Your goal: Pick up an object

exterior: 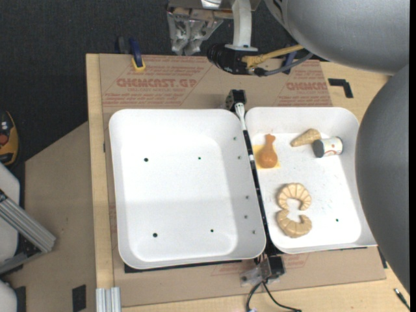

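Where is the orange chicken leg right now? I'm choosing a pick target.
The chicken leg lies in the right bin, against its left wall, left of the small croissant and above the two bigger ones.

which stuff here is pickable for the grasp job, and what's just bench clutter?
Job:
- orange pear
- croissant
- small cup
- two pastries
- end effector

Lying about:
- left bin
- right bin
- blue-yellow clamp
- cardboard sheet

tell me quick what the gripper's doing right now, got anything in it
gripper: up above the far edge of the bench, beyond the left bin, with nothing visible between its fingers; open or shut cannot be told.
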Controlling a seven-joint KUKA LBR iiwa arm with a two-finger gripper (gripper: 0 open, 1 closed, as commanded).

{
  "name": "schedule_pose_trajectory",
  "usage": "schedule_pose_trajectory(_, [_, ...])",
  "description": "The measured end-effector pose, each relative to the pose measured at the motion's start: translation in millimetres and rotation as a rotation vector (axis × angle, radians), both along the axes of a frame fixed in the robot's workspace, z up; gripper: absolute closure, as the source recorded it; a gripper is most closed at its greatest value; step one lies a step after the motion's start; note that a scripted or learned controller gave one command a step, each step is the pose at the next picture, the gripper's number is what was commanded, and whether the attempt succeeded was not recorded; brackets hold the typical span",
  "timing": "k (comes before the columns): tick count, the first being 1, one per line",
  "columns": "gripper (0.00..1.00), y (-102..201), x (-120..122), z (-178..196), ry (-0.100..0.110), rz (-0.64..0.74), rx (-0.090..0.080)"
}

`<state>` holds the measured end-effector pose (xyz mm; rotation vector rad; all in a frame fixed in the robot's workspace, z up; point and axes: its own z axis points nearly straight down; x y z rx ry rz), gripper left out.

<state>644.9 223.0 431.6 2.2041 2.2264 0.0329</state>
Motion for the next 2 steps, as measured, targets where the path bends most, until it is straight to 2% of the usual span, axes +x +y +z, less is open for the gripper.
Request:
schedule_pose_trajectory(1, [1.0, 2.4, -65.5, -91.6, 0.034, -0.007, -0.011])
schedule_pose_trajectory(2, [1.0, 1.4, -59.0, 115.0, 0.0, -0.007, -0.001])
